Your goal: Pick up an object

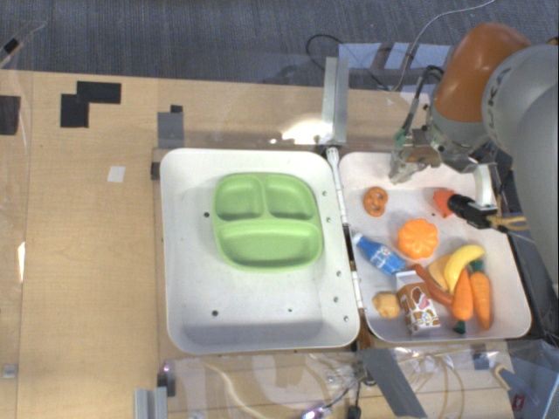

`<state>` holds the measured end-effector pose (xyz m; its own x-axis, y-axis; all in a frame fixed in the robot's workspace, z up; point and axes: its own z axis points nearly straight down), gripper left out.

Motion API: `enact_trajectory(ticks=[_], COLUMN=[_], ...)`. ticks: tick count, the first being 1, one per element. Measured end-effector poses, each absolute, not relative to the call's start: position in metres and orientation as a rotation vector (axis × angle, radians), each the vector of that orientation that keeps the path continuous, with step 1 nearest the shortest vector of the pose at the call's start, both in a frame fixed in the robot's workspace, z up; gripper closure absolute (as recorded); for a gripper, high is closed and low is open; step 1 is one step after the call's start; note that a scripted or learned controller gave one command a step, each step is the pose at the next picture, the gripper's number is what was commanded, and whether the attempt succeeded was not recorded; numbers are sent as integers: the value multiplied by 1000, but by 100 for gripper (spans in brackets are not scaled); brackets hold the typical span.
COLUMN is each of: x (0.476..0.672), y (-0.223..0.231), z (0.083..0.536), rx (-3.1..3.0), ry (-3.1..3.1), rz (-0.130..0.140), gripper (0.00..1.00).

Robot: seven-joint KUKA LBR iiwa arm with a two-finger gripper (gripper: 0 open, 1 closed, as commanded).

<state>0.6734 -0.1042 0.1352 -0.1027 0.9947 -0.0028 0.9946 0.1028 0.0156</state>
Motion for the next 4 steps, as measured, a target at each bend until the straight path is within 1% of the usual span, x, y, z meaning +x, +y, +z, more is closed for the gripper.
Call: enact_trajectory(ticks=[1,2,3,4], x=[673,608,612,617], y=[-104,-168,-129,-194], z=[135,96,177,89], rx=[2095,1999,1969,1798], ry=[2324,2417,2439,2563], rz=[15,5,8,7], gripper=[0,0,0,0])
